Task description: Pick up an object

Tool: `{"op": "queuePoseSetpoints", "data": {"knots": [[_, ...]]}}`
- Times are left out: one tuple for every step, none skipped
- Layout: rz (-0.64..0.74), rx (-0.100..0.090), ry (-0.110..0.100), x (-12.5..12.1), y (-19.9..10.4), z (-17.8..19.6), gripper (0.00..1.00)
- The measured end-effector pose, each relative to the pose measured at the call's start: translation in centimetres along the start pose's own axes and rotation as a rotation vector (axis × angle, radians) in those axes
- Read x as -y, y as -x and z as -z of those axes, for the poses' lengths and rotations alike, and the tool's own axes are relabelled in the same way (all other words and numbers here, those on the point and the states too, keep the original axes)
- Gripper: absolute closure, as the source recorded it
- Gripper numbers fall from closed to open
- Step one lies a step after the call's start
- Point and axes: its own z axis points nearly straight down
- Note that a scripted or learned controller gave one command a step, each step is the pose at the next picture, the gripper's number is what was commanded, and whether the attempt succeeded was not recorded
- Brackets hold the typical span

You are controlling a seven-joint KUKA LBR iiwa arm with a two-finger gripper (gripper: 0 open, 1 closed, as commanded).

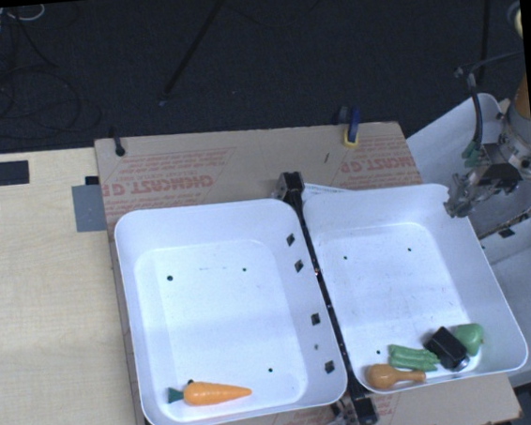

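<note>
An orange carrot (215,391) with a green top lies at the near edge of the left bin (139,267). In the near right corner of the right bin (457,243) sit a tan pear-shaped piece (393,375), a green pod-like piece (413,357), a black block (447,347) and a green rounded piece (469,334), all close together. My gripper (464,197) hangs at the far right, just beyond the right bin's far right rim, well away from all of these objects.
The bins rest on a cardboard sheet (242,167) over a wooden bench. A black clip bar (313,287) runs between the bins. A blue and yellow clamp (352,125) holds the cardboard's far edge. Cables lie on the dark floor behind.
</note>
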Motion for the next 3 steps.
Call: {"op": "queuePoseSetpoints", "data": {"knots": [[-0.003, -0.001, -0.005, 1.4, 3.1, -1.0, 1.0], [0.002, -0.001, -0.001, 0.8, -0.9, 2.1, 1.0], [-0.003, -0.001, -0.006, 1.0, 3.2, -1.3, 1.0]]}}
